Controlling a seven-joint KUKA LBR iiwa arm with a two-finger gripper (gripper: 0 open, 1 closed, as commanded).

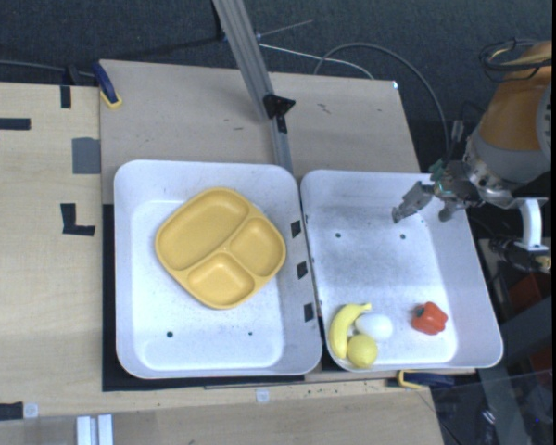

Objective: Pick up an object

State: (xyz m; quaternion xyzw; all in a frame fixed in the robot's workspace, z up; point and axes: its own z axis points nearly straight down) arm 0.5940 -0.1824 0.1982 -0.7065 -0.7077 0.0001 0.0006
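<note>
Hovering with fingers spread and gripping nothing, the gripper (428, 202) has the red pepper (429, 318) lying well below its fingertips.

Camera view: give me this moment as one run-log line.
end effector: over right bin's upper right, holds nothing | banana, white egg, lemon, red pepper: near edge | yellow tray: left bin

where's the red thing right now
The red object lies in the right bin, near its lower right corner in the camera view, apart and to the right of the white egg and banana.
</note>
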